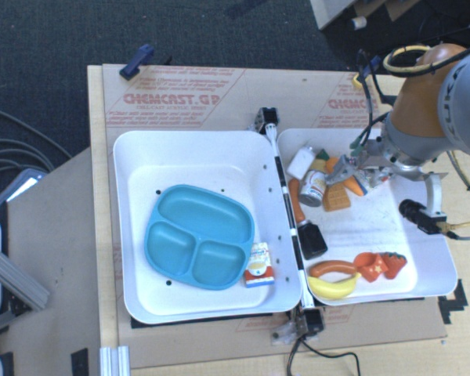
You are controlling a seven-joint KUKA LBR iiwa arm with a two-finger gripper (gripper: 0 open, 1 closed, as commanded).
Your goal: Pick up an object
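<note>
The surface [180, 100] is carrying two white bins side by side. The left bin [141, 163] is holding a blue divided plate [200, 237] with a small carton [258, 263] touching its lower right edge. The right bin [431, 276] is crowding a can [313, 188], a white bottle [301, 163], an orange cracker [337, 198], a black block [311, 240], a banana [333, 287] and red peppers [380, 265]. The arm [427, 104] is reaching in from the right, its gripper [359, 171] hovering over the cracker beside the can; whether the jaws are wide or narrow, I cannot tell.
</note>
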